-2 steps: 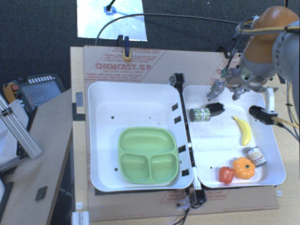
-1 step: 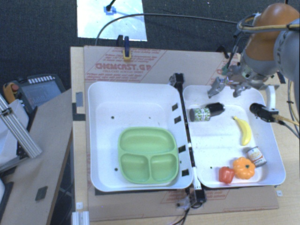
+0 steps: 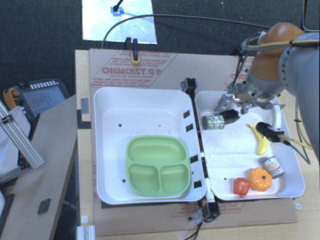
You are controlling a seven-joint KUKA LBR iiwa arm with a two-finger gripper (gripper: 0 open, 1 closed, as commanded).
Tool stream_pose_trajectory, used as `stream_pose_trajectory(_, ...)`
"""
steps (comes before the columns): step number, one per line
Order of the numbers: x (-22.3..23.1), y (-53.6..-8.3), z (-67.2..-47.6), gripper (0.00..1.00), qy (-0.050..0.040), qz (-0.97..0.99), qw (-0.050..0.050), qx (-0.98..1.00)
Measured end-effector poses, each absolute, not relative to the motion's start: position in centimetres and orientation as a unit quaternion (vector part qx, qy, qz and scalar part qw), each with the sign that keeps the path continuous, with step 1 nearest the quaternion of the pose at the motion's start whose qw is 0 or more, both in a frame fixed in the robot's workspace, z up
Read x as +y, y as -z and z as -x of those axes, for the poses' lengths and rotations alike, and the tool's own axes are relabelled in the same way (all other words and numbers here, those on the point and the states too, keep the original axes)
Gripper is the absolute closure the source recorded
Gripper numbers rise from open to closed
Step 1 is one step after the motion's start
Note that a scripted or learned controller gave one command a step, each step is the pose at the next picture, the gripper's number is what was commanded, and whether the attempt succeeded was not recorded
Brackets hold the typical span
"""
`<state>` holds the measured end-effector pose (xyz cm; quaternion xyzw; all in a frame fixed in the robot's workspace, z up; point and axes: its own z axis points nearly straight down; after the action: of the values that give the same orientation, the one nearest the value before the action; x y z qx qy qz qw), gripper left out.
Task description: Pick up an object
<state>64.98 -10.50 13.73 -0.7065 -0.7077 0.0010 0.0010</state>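
— We took the biggest things first: the surface [image 3: 84, 154], then the left bin [image 3: 107, 109] with a green tray [image 3: 157, 164] lying flat in it, then the right bin [image 3: 225, 154], where the arm [image 3: 300, 69] reached in from the right.

— And the hand [image 3: 231, 104]?

— It hung low over the back left part of the right bin. We could not tell how far open it was, and we saw nothing in its hold.

— So which thing did we judge it was after?

— The green-labelled can [image 3: 215, 122], on its side just beside the hand and close to the bin's left wall. The banana [image 3: 262, 145], orange gourd [image 3: 260, 179], small tin [image 3: 274, 167] and red pepper [image 3: 241, 186] lay well apart from it, nearer the front.

— What worried us?

— A can on its side rolls. We thought a slightly off-centre approach could nudge it against the wall or out from under the hand. The wall also left little room on that side, so the hand might have caught the rim instead.
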Motion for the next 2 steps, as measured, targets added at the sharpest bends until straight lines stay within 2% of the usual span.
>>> stream_pose_trajectory(1, -10.74, -10.70, -65.37, 0.00, 0.0028, 0.707, -0.007, -0.707)
stream_pose_trajectory(2, -10.57, -11.17, -65.05, 1.00, -0.0004, 0.707, 0.000, -0.707)
